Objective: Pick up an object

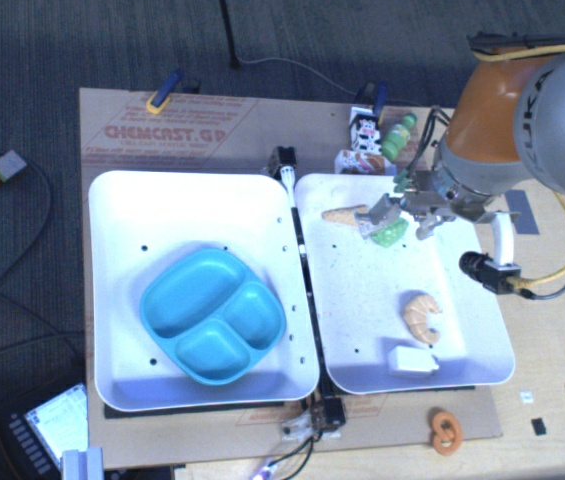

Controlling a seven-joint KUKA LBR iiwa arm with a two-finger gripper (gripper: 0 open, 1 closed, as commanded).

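My gripper (402, 223) hangs over the far end of the right bin (462, 373), with its fingers spread open. A small green object (390, 234) lies on the bin floor just below and between the fingers, nearer the left one; nothing is gripped. A tan cone-shaped piece (342, 215) lies just left of the gripper. Nearer the front, a croissant (423, 318) rests in the bin's right half. A white block (413, 360) sits at the front edge.
The left bin (122, 198) holds a blue divided plate (212, 313). Behind the right bin stand a small printed pack and a green toy (374, 140). A pretzel (446, 430) lies on the bench in front of the right bin.
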